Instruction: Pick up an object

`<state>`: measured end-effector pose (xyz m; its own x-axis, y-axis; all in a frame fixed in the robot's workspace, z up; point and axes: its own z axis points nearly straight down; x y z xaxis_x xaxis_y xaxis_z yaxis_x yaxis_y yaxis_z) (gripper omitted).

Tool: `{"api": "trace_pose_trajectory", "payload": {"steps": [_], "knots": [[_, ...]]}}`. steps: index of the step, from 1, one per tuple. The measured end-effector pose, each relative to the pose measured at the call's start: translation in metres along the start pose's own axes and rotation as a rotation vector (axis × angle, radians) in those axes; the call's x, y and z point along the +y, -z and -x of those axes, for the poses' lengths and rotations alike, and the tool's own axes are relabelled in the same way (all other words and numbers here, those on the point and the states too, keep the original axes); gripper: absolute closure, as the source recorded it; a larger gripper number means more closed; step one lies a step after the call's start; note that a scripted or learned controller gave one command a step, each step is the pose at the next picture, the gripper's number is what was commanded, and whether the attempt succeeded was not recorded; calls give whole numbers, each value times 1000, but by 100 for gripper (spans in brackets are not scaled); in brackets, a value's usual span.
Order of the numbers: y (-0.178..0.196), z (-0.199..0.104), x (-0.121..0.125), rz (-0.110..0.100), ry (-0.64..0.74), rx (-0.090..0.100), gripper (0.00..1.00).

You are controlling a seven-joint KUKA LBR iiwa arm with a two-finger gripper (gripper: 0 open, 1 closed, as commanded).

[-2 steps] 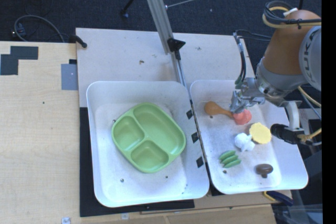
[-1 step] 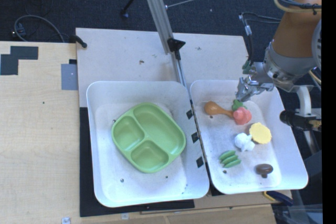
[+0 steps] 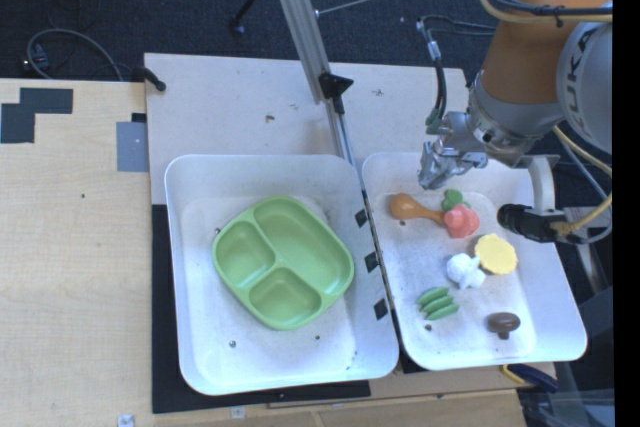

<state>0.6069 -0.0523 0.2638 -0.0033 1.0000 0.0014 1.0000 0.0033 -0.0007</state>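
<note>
The right bin [image 3: 560,335] holds several toy foods. A brown pear-shaped piece [image 3: 413,208] lies near its back left, with a red strawberry with green leaves [image 3: 460,218] beside it. Further forward are a yellow round piece [image 3: 496,255], a white garlic-like piece [image 3: 463,271], a green pea pod [image 3: 437,303] and a dark brown mushroom-like piece [image 3: 503,323]. My gripper [image 3: 436,175] hangs over the back of this bin, just above and behind the pear and strawberry, with nothing seen held in it.
The left bin [image 3: 190,215] holds a green divided plate [image 3: 283,261]. A slanted metal rail [image 3: 310,35] rises behind the bins. A black clamp [image 3: 530,223] juts over the right bin's right rim. Cables lie on the dark floor at the back.
</note>
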Motion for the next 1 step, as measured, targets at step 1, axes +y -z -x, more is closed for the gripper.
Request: {"api": "trace_pose_trajectory", "payload": {"steps": [1], "knots": [[-23, -51, 14, -4, 1, 0, 100]]}}
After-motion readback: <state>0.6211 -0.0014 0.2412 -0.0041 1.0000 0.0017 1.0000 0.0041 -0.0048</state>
